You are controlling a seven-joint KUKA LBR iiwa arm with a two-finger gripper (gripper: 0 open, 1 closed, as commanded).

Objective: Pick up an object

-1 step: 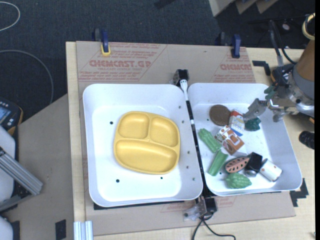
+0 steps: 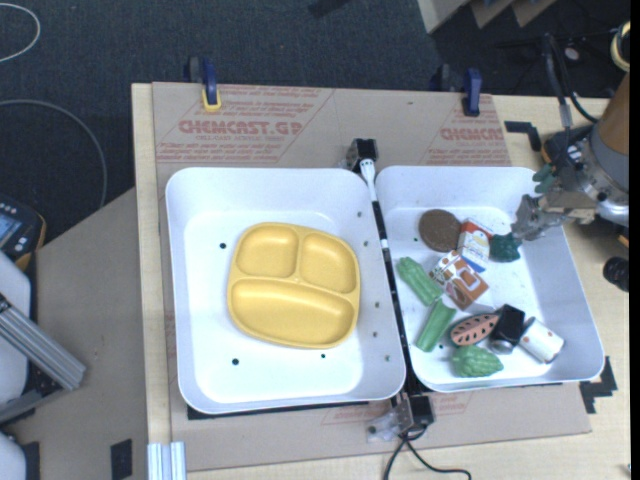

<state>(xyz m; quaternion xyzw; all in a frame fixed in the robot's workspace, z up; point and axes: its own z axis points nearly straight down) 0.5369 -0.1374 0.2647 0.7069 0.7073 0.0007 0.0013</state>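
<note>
Board [image 2: 300, 118] read "CHEMCAST GP". Gripper [image 2: 527, 218] hung at right bin [image 2: 570, 298] far edge; finger state unclear. Yellow tray [image 2: 293, 283] filled left bin [image 2: 200, 268].

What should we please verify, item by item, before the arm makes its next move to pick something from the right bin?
1. Gripper over the right white bin: ok, at its upper right part.
2. Object between the fingers: cannot tell; a small dark teal object lies right at the tips.
3. Targets in reach: ok; round brown disc, two green cylinders and other small items lie in that bin.
4. Clutter: not ok; items crowd together.
5. Yellow divided plate: ok, apart in the left white bin.
</note>
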